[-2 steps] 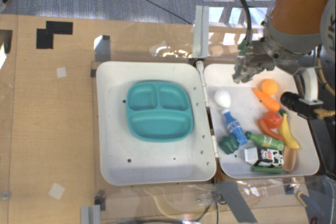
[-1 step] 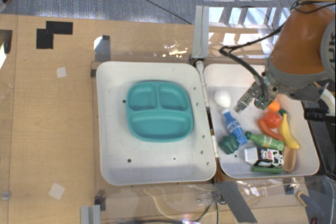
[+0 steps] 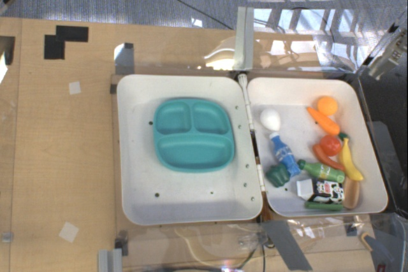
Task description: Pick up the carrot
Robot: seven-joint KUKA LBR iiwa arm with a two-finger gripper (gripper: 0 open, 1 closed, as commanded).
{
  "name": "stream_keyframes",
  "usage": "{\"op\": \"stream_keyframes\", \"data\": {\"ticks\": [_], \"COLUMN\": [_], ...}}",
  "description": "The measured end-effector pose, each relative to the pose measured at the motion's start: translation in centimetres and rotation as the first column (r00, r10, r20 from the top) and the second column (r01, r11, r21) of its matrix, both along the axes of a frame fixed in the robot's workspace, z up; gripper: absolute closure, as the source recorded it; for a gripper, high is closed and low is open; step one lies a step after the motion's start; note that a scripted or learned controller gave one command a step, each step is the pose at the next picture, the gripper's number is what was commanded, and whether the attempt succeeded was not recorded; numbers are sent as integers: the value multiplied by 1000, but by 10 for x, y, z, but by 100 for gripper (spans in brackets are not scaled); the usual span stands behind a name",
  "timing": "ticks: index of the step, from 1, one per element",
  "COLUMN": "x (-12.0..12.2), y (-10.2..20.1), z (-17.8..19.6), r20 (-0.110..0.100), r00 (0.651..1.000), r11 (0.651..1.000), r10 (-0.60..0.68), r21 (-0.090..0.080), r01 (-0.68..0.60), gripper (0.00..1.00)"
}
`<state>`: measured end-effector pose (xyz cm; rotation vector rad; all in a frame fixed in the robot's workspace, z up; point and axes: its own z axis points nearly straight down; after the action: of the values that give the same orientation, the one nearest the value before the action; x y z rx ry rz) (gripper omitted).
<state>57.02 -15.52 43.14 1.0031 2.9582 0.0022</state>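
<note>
The carrot (image 3: 322, 120) is seen in the right bin (image 3: 366, 113), near its far right corner, just below an orange ball (image 3: 327, 104); its long axis runs diagonally, from upper left to lower right; which end is the tip cannot be told.

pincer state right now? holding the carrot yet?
Pincer: not in frame, so open or closed can't be told.
Carrot: lying in the right bin beside the orange, nothing gripping it.

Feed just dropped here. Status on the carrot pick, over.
Carrot lying in right bin, not gripped. Orange ball touching its far end, tomato close beside.
</note>
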Motion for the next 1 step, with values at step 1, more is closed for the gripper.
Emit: {"op": "stream_keyframes", "data": {"ticks": [1], "x": [0], "y": [2], "z": [-4], "r20": [-7], "r00": [1000], "r11": [1000], "r10": [4], "r21": [2], "r01": [-4], "gripper": [0]}}
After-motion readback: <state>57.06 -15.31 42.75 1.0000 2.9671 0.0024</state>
